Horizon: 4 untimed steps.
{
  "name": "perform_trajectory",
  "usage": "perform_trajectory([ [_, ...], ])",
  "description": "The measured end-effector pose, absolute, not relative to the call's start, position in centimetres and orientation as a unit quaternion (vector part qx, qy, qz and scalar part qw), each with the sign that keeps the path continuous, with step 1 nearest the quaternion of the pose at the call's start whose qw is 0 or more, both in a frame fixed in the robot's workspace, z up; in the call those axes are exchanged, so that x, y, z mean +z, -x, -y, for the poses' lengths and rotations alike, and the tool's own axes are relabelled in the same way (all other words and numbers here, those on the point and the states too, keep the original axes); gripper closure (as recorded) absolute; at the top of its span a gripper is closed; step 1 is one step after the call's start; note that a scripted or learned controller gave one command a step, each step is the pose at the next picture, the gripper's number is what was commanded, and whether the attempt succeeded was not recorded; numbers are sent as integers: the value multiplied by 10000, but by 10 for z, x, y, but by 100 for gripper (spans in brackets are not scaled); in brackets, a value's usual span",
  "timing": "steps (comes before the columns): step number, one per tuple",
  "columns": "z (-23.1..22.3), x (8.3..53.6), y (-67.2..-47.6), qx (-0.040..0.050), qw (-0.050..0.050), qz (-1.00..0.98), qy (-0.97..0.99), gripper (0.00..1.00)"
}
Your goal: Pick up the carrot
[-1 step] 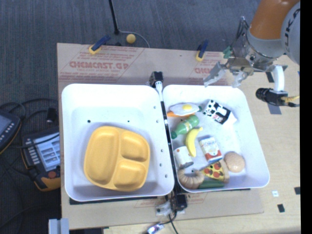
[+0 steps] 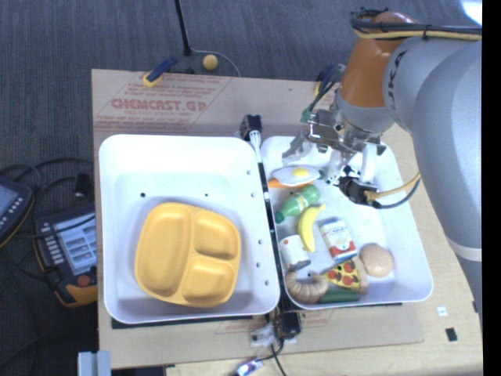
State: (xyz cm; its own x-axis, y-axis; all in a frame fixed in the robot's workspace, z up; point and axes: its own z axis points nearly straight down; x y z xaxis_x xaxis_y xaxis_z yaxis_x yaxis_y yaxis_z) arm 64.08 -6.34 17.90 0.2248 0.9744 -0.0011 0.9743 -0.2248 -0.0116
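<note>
The carrot is a thin orange sliver at the left side of the right bin, mostly tucked under a fried egg. My gripper hangs over the back of the right bin, just right of the egg and above it. The carrot lies to the gripper's lower left, apart from it. The wrist and its cables cover the bin's back edge.
The right bin also holds a green bottle, a banana, a small carton, a white cup, a pizza slice, a bread roll and a bagel. A yellow divided plate lies in the left bin.
</note>
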Motion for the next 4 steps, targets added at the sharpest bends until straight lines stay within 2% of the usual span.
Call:
perform_trajectory([
  [1, 93, 90, -623, -39, -7, 4432, 8964, 0],
  [2, 91, 110, -627, -86, -11, 4455, 8952, 100],
  [3, 65, 195, -635, 12, -3, 1877, 9822, 100],
  [4, 128, 245, -630, 19, -6, 1011, 9949, 100],
])
